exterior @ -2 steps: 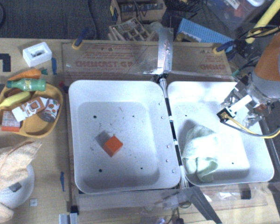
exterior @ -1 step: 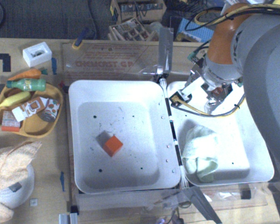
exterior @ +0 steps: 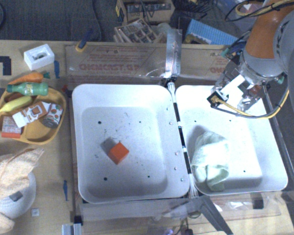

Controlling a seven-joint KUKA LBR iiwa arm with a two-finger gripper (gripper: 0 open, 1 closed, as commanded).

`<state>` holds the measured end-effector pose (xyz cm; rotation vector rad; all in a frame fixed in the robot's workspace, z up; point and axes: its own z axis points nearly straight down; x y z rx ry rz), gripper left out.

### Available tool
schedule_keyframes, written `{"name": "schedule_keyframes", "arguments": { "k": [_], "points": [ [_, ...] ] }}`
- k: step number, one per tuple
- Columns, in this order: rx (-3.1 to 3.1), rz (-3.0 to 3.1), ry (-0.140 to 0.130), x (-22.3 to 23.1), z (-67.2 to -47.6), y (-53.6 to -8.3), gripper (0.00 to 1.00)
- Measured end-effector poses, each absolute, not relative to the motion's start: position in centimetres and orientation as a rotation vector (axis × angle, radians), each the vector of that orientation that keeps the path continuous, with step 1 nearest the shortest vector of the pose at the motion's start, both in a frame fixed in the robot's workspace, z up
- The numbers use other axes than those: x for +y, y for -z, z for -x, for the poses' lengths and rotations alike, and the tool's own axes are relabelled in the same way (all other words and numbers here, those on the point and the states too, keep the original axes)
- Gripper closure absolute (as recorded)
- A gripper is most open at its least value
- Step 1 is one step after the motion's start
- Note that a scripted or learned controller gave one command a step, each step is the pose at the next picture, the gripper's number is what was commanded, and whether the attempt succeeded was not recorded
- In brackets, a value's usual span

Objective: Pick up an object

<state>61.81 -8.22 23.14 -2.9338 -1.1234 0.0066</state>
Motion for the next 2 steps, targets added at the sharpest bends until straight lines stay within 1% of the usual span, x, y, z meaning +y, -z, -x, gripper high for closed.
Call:
{"name": "schedule_keyframes", "arguments": {
  "k": [1,2],
  "points": [
    [-1.127,2.928,-0.009,-12.8,-53.2,-11.8,0.00],
    [-1.138,2.926,-0.007,-13.6,-55.0,-15.7,0.00]
  ]
}}
